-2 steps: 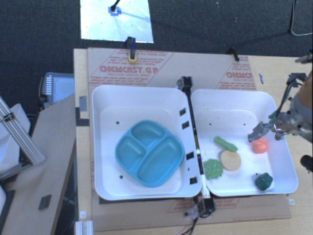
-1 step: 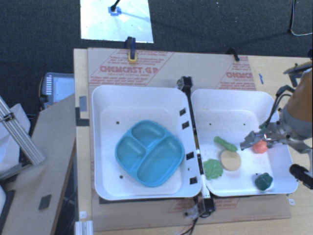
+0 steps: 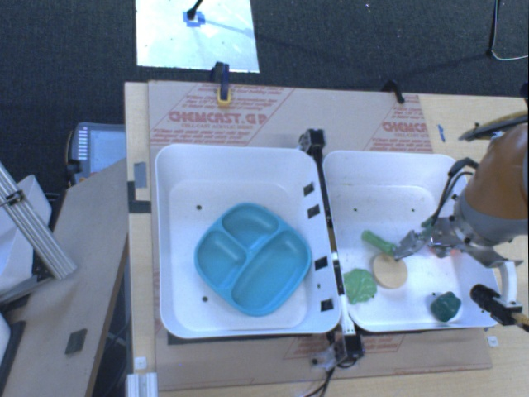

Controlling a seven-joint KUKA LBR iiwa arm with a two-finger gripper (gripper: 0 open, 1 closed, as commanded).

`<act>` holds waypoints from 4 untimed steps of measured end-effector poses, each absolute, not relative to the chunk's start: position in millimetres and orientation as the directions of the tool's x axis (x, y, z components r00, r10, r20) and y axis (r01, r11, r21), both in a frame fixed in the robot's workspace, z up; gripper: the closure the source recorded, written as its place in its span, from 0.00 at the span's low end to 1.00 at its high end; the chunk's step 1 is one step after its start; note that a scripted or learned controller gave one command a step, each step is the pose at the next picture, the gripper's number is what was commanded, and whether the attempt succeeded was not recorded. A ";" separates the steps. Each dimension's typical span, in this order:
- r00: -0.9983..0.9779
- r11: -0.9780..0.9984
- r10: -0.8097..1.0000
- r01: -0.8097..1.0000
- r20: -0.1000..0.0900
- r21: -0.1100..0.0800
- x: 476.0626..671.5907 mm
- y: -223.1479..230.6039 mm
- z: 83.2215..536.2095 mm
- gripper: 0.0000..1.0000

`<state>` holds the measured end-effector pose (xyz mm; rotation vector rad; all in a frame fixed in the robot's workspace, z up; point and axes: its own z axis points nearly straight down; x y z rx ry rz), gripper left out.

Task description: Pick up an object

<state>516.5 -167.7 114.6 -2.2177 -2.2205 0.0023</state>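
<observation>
1. Gripper (image 3: 403,249) comes in from the right, over the right bin (image 3: 388,176). Its tip sits low, right by the green stick (image 3: 378,242) and the tan round disc (image 3: 389,271). I cannot tell if it is open or shut, and I cannot see anything held in it.
2. Nearest the front edge of the right bin sits a dark green lump (image 3: 445,306), in the front right corner.
3. A light green leafy thing (image 3: 360,285) lies near the front left of that same bin, just beside the tan round disc.
4. The tan round disc lies flat on the bin floor, between the leafy thing and the dark green lump. The gripper tip is right above its far edge.
5. The green stick lies a little farther back, tilted, with one end next to the gripper tip.
6. The arm (image 3: 496,188) is grey and orange and hangs over the right side of the right bin.
7. In the left bin (image 3: 240,160) there is a blue plate (image 3: 252,258) with three parts in it. It lies flat in the middle of that bin.
8. A black strip (image 3: 322,222) runs between the two bins.
9. Both bins sit on the desk (image 3: 273,110), on a brown sheet with red letters.
10. Farthest back, a yellow and black clamp (image 3: 223,85) grips the back edge of the desk.
</observation>
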 end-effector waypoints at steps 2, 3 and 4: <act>-0.003 0.002 1.000 1.000 0.001 0.013 522.3 -167.4 101.1 1.00; -0.004 0.004 1.000 1.000 -0.003 0.008 520.2 -169.5 164.0 1.00; -0.005 0.005 1.000 1.000 -0.002 0.007 520.3 -162.8 210.2 1.00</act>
